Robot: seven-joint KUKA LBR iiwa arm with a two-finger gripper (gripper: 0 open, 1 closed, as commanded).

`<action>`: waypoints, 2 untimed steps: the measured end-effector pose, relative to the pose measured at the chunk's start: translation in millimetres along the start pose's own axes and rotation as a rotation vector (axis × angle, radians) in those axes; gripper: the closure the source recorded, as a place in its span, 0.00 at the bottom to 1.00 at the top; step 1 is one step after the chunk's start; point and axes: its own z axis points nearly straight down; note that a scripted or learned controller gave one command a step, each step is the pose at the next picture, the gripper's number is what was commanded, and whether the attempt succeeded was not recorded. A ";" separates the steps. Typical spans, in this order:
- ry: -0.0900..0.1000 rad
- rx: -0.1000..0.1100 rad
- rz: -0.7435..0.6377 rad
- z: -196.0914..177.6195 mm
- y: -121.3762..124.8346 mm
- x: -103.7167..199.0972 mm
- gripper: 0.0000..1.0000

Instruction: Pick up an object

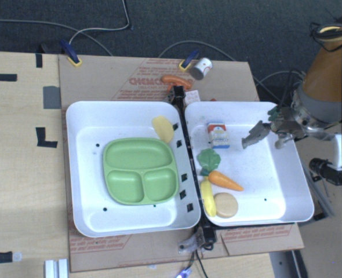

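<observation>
The right bin (287, 181) holds a small red and white carton (218, 135), a green leafy toy (208, 158), an orange carrot (224, 180), a yellow banana (207, 197) and a tan round bun (225, 204), all along its left side. My gripper (268, 139) hangs over the bin's upper right part, open, with nothing between its fingers. It is to the right of the carton and apart from every object. In the left bin (81, 155) lie a green divided plate (140, 171) and a yellow lemon (163, 128).
The bins sit on a cardboard sheet (101, 77). An orange item (175, 80) and a small grey cylinder (201, 68) lie on it behind the bins. Blue clips (72, 54) and cables run across the back.
</observation>
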 end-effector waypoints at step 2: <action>0.001 0.003 0.000 145.9 45.0 39.9 0.00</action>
